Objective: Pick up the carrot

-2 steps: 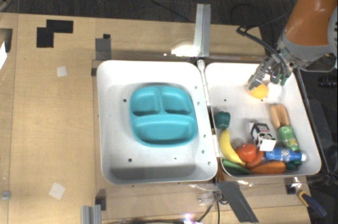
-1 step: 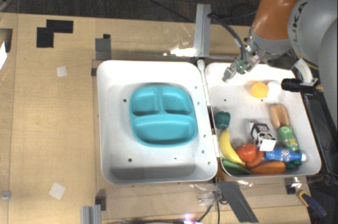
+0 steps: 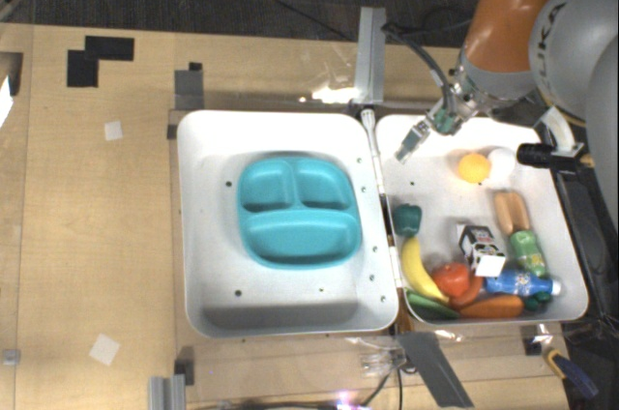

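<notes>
The carrot is a smooth orange-red spindle lying flat along the near wall of the right bin. On the wooden desk, the left bin holds a turquoise divided plate. The right bin holds a dark green pepper, banana, tomato, blue bottle just above the carrot, a hot-dog bun and a lemon. The arm leans in from the right, its claw hanging over the bin's far left corner; whether it is spread, I cannot tell.
</notes>
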Controlling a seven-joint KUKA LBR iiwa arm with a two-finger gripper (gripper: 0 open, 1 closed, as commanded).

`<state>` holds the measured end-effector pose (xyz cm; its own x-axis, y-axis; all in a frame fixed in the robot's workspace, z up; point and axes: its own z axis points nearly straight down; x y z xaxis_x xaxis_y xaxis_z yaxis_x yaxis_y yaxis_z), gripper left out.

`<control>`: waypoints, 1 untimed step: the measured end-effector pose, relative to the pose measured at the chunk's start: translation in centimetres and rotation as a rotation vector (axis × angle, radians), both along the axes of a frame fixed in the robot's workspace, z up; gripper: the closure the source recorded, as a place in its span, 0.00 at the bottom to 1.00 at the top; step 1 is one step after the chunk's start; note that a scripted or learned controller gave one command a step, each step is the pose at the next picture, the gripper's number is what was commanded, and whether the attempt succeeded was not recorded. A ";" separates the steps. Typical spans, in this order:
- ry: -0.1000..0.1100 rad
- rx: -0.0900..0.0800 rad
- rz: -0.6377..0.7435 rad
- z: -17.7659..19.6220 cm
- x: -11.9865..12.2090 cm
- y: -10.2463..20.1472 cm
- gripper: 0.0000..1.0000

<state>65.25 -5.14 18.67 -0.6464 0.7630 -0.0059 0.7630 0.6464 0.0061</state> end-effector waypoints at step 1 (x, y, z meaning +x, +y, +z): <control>-0.012 -0.001 -0.003 19.4 -3.6 -0.1 0.00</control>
<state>61.69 -5.23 38.12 -0.6436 0.7652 -0.0144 0.7651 0.6437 0.0151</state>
